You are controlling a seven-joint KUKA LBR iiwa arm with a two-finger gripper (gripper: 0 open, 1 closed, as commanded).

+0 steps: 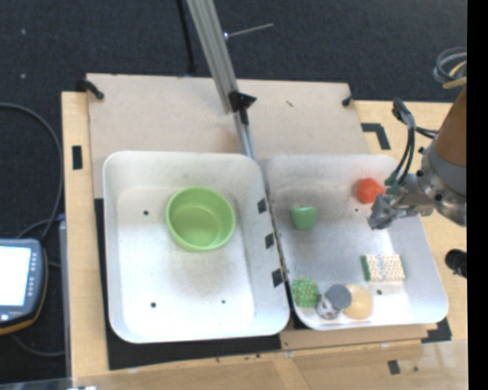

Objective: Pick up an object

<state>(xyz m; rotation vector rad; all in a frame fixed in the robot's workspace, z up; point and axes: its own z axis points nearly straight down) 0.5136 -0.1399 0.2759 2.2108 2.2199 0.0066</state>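
Your gripper [382, 215] hangs over the right bin [415, 299], and I cannot tell its state from this view. The nearest thing is the red ball [368, 190], just beside the tool on its far left side. I think you should centre exactly above the ball before you go down, because a round thing rolls away easily when touched off-centre.

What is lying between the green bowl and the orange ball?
In the camera view, a small green cup sits between the green bowl and the orange ball, past the bins' shared rim.
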